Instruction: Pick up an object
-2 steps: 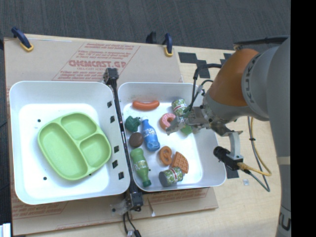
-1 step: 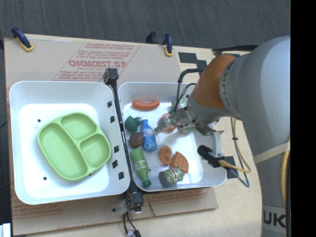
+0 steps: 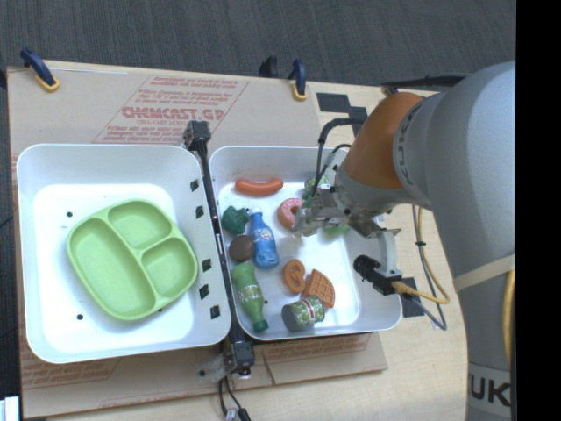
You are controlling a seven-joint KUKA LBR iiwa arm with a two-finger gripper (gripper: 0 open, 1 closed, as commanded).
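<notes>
The right bin holds several toy foods: a red sausage, a pink donut, a dark green piece, a blue bottle, a brown ball, a green bottle, an orange pastry, a waffle and a can. My gripper is low in this bin, right beside the donut's right edge. A green item peeks out under the wrist, partly hidden.
The left bin carries a light green divided plate. A black divider strip runs between the bins. The arm's grey body and orange band cover the right bin's right side. A black cable fitting hangs over that bin's right rim.
</notes>
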